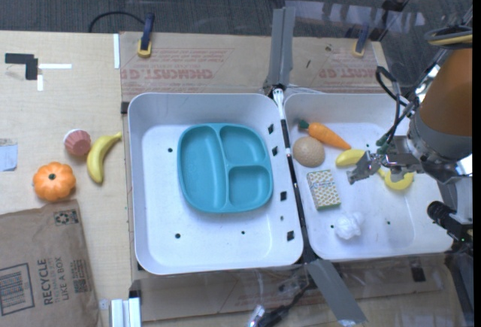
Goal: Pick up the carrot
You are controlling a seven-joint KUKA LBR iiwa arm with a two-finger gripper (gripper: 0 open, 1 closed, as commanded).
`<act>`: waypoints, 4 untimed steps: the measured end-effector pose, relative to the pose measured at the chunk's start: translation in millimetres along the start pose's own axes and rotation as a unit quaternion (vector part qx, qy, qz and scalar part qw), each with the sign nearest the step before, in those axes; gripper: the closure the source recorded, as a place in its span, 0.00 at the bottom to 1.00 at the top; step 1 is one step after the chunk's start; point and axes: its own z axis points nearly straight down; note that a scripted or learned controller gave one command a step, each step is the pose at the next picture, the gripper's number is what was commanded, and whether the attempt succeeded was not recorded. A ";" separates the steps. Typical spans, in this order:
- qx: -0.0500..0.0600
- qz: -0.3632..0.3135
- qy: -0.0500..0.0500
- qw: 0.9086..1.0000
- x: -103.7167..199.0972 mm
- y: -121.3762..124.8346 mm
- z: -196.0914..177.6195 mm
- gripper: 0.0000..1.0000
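The carrot, orange with a green stem end, lies at a slant in the far left part of the right bin. My gripper hangs over the middle of that bin, to the right of and a little nearer than the carrot, apart from it. Its fingers are spread open with nothing between them. A yellow piece lies just left of the fingertips.
A tan round object, a patterned sponge, a crumpled white item and a yellow ring-like piece share the right bin. A teal divided plate sits in the left bin. A banana, a small pumpkin and a pink object lie on the bench.
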 end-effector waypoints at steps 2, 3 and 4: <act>-0.002 -0.117 -0.001 0.993 -7.7 119.2 90.6 0.00; -0.003 -0.116 -0.002 0.993 -9.1 119.5 80.9 1.00; -0.002 0.083 -0.001 0.997 47.9 135.8 6.4 1.00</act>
